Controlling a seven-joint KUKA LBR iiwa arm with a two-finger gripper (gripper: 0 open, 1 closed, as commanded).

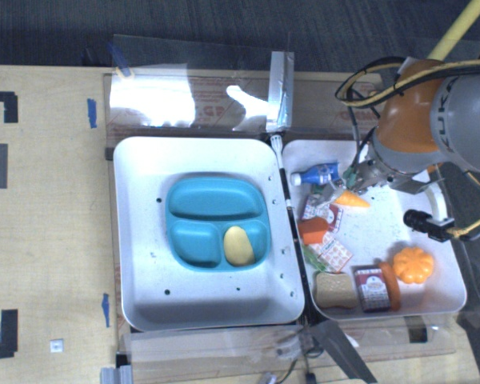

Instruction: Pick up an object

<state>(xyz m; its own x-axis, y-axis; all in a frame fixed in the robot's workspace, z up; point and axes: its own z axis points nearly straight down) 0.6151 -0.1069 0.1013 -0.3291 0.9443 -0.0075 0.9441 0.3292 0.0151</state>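
The grey arm with its orange band [408, 118] reaches in from the right over the right bin [452, 290]. My gripper [358, 176] hangs low at the bin's upper left. It is just above a small orange carrot-like piece [353, 201] and right of a blue bottle [318, 174]. Whether it touches either one cannot be made out. Lower in the same bin lie a red block [313, 230], a patterned packet [334, 254], a tan bread-like piece [334, 290], a dark red can [373, 288] and an orange pumpkin [414, 265].
The left bin [136, 214] holds a blue divided plate [212, 202] with a yellow oval fruit [238, 246] in its lower right compartment. A clear panel and a metal post [280, 90] stand behind the bins. Cables loop around the arm at the upper right.
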